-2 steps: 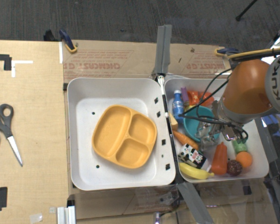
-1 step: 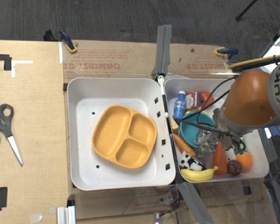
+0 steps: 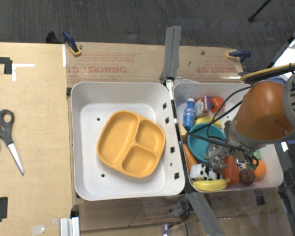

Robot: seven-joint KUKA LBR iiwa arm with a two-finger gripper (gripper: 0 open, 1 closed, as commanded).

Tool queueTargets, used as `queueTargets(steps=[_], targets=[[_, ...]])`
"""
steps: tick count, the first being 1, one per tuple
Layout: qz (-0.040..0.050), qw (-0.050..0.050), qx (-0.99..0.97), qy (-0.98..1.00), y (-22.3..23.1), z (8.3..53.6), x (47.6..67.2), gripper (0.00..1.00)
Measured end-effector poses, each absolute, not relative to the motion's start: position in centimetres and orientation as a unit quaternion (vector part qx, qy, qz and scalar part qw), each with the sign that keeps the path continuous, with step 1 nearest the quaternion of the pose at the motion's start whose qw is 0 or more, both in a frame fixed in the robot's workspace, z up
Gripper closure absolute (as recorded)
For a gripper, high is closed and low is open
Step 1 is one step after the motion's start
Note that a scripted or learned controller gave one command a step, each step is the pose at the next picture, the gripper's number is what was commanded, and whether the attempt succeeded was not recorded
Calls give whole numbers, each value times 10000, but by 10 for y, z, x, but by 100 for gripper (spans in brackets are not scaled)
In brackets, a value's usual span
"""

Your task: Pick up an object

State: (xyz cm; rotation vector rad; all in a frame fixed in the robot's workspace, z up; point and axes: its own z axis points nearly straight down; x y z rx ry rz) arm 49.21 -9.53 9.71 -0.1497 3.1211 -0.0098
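**Arm low over the crowded right bin**

While the orange divided plate (image 3: 131, 143) lies alone in the middle of the left bin (image 3: 83, 132), the arm (image 3: 263, 111) reaches down into the right bin (image 3: 273, 177), with its gripper (image 3: 225, 157) near that bin's front edge among the clutter. How far the gripper is open cannot be told, nor whether anything sits in it; cables and its own body hide that part. Just beside it, toward the bin's left wall, rests a teal bowl (image 3: 202, 140). A blue bottle (image 3: 188, 113) stands near the back left corner, with a small red-and-white packet (image 3: 205, 104) beside it. Along the front edge lie a banana (image 3: 210, 184), a black-and-white toy (image 3: 200, 171) and an orange ball (image 3: 258, 168). Out on the bench, well to the left of both bins, lie scissors (image 3: 9, 136).
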Motion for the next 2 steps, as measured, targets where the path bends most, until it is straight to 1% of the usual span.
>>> queueTargets(steps=[1, 2], targets=[[-48, 108, -482, 9988, -96, 107, 494, 100], [-33, 81, -1425, 9898, -105, 97, 496, 100]])
